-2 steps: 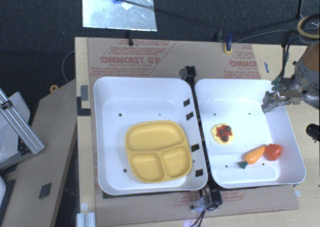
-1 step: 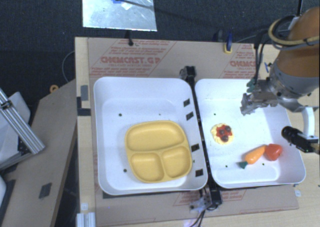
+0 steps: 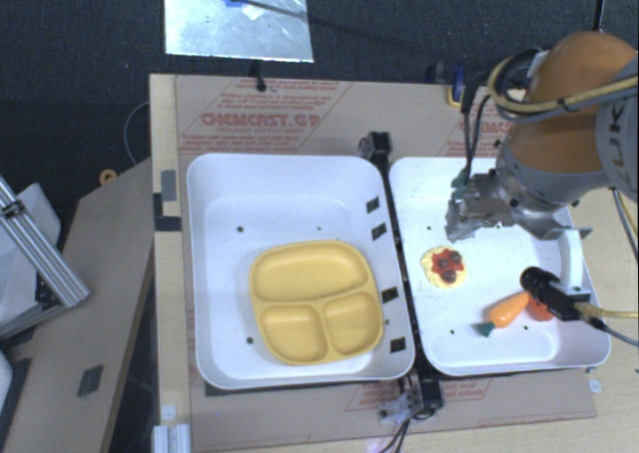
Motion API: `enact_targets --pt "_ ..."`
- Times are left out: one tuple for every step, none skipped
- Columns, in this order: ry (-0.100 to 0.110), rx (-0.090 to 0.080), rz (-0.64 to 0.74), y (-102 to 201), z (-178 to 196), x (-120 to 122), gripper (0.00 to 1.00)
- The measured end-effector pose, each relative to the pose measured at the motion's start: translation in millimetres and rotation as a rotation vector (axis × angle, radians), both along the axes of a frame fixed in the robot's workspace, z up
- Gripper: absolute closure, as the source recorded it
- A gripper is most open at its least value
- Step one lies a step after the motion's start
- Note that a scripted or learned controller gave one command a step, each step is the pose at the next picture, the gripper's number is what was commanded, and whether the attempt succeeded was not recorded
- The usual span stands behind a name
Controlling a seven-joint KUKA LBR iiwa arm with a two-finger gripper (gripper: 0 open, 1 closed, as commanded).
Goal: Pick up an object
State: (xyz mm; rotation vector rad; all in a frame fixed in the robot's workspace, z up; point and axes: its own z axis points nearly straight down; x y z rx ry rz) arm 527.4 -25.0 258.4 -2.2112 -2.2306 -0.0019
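Well to the left of the gripper, the left white bin [image 3: 215, 241] holds a yellow three-compartment plate [image 3: 316, 299], lying flat toward the bin's near side and far from the arm's reach. Nearer the gripper, a dark strip with black clips [image 3: 389, 241] marks where the two bins meet.

The gripper [image 3: 459, 226] hangs over the right white bin [image 3: 419, 182], above its left-centre part, with nothing seen in its grasp; whether it is spread or pressed together cannot be told from this angle. Just below it and slightly to its left, a small round toy pizza [image 3: 443, 266] with red and dark toppings lies flat on the bin floor, apart from the gripper. Further to the gripper's lower right, a toy carrot [image 3: 505, 311] lies on its side, green end pointing left, near the bin's front wall.
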Motion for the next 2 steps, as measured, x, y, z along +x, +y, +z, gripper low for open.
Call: enact_targets --pt "0.001 0.001 0.002 58 -18 -8 1.00" --pt "-0.001 0.001 0.003 116 -15 -15 1.00"
